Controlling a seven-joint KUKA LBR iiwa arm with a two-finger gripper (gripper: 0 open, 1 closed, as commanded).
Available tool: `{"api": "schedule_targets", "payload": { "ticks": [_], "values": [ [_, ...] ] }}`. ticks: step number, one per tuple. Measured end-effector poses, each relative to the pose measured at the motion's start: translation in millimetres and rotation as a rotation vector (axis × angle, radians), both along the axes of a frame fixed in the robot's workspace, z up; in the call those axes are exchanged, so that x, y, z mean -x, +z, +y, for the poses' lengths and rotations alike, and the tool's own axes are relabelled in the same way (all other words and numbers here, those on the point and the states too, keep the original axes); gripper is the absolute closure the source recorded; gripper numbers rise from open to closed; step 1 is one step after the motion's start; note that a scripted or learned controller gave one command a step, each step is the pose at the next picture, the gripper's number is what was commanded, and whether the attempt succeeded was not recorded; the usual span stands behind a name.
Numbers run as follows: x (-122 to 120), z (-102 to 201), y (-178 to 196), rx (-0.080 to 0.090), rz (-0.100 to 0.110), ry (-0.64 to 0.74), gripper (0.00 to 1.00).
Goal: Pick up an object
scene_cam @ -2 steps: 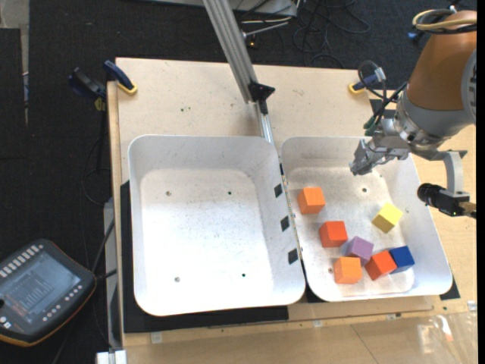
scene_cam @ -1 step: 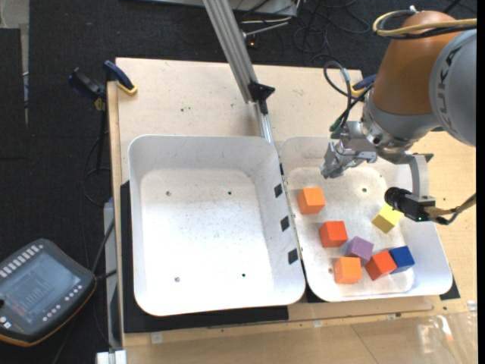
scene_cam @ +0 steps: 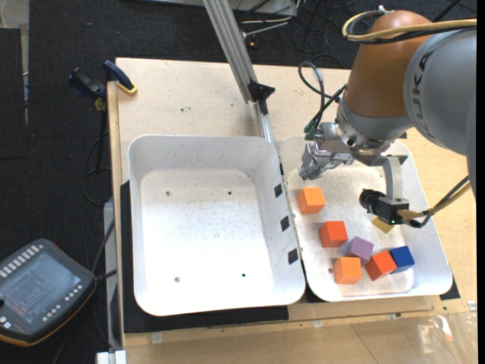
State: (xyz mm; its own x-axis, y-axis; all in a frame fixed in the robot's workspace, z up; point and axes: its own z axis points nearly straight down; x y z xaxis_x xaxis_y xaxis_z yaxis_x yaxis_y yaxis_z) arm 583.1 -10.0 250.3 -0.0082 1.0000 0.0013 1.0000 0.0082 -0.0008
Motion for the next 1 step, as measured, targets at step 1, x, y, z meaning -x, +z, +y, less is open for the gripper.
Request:
{"api": "schedule_targets", "payload": {
  "ticks": [1],
  "values": [
    [17.1,58.6,-9.2,-0.001,0.002,0.001,1.00]
  ]
}}
